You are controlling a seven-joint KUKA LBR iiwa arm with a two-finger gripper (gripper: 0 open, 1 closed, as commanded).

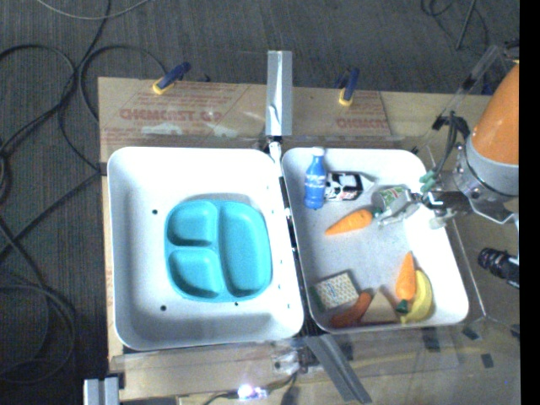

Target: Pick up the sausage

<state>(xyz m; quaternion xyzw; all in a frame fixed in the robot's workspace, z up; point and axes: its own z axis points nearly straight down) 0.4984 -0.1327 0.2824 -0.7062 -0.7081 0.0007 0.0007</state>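
Gripper: the gripper point(405, 207) hangs over the upper right part of the right bin point(439, 264); whether it is wide or narrow, I cannot tell, as the metal parts blur together there.
Arm: grey wrist with an orange band point(506, 116), reaching in over the right bin's right rim, cut off at the picture's edge.
Nearest things: a greenish crumpled packet point(390, 197) sits just beside the gripper tip; a carrot point(350, 221) lies just left of it, tapered, smooth orange.
Sausage: the sausage point(353, 308) lies at the right bin's lower edge, reddish brown and rounded, well apart from the gripper.
Around the sausage: a small meshed sponge-like block point(337, 288) touches or nearly touches it above; to its right lie a second carrot point(407, 277) and a yellow banana point(420, 298), close together.
Upper bin: a blue bottle point(315, 178) with a white cap; beside it a small dark item point(344, 186), too blurred to name.
Left bin: the left bin point(135, 226) holds a turquoise divided tray point(219, 247), three compartments, glossy plastic.
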